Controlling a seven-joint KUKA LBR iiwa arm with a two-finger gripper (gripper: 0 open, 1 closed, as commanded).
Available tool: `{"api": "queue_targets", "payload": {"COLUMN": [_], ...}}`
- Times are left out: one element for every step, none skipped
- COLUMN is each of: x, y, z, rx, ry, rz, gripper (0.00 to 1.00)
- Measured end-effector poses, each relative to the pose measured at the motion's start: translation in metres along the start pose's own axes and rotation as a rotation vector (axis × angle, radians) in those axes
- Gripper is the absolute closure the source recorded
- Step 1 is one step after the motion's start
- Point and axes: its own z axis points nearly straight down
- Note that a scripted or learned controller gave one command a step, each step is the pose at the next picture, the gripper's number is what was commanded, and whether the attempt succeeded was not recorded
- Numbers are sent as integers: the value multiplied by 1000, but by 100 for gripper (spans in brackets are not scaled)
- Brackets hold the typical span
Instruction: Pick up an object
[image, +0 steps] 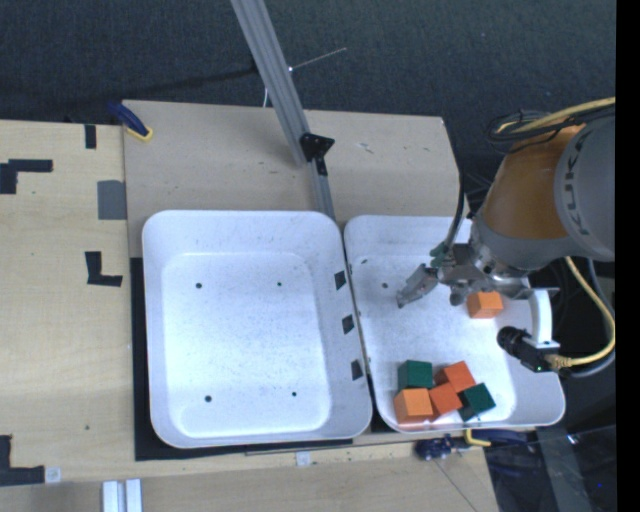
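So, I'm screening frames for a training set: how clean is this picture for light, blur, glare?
Camera view: even, soft light, no hard shadows or glare on the white bins; overall grainy and soft; gripper slightly blurred; blocks read clearly by colour, edges fuzzy.

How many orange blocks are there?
3. Two orange blocks sit in the pile at the near end of the right bin, one beside the other. A third is up by the gripper. More may hide under the arm.

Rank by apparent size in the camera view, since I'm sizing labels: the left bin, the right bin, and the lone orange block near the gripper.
1. left bin
2. right bin, partly hidden by the arm
3. orange block, smallest
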Motion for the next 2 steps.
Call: {"api": "queue_targets", "payload": {"x": [-6,-6], "y": [-8,-8], "z": [49,98], "rx": [0,-2], "ry": [0,-1], "rz": [0,-1], "gripper": [0,0]}}
